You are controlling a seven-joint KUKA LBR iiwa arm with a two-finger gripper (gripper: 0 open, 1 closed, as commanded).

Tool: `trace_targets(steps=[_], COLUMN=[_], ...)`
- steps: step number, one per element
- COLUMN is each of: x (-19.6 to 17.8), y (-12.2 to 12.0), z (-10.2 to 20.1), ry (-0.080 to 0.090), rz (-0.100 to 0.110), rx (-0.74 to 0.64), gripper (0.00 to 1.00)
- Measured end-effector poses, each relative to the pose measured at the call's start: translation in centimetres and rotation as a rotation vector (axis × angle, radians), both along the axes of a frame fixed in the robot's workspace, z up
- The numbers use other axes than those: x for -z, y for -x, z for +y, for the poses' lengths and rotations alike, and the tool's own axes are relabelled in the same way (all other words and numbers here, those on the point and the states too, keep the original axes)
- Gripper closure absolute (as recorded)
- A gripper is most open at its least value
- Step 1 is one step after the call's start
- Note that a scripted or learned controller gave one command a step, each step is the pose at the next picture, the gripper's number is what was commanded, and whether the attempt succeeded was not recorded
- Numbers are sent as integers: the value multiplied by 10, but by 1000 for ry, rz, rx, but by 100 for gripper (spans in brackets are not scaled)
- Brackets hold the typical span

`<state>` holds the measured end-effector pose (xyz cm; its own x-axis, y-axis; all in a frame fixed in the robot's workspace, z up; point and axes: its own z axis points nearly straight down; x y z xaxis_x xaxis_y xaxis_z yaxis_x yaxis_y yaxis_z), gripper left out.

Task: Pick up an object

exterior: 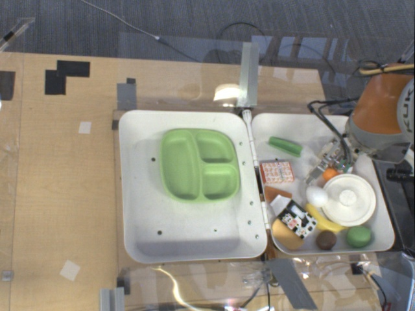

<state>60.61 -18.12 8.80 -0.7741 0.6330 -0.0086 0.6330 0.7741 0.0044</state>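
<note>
Low over the right bin, my gripper hangs at the end of my grey arm, orange band above the wrist, reaching in from the right. Whether it is open or closed I cannot tell; wiring and metal crowd the tip, and nothing visibly sits in its grasp. Just below it lies a small orange piece, beside a round white lid-like disc. A green cylinder rests near the bin's upper left, a patterned card below it. Along the bottom edge sit a black-and-white patterned block, a yellow piece, a brown ball and a green ball. A green divided tray lies alone in the left bin.
</note>
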Motion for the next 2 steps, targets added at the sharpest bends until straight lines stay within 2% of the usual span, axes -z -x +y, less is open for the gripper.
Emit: trace_targets(steps=[1, 2], x=[-16, -15], y=[-5, -5], z=[0, 0], ry=[4, 3], rz=[-16, -15], rx=[-3, -3], gripper=[100, 0])
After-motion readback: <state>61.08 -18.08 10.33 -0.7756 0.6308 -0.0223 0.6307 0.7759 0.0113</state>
